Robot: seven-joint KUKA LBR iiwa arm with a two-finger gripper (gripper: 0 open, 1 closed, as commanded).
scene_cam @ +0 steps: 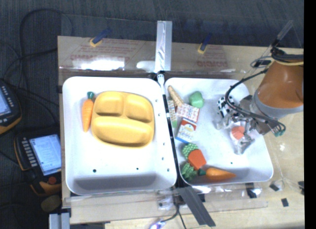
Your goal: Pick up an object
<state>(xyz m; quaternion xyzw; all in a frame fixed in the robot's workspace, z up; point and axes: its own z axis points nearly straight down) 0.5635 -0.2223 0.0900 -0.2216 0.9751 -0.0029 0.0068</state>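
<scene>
An orange-red piece point(237, 133) sits seemingly between the pincer point(236, 135) fingers.

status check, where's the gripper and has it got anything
Gripper low in right bin, a small red-orange piece between its fingers. Toy carrot and food boxes lie apart to its left. Nothing blocking.

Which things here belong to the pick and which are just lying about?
In play:
two-finger gripper
small red-orange object between its fingers
right white bin

Lying about:
yellow compartment tray
orange toy carrot beside it
green round toy
small printed cartons
</scene>
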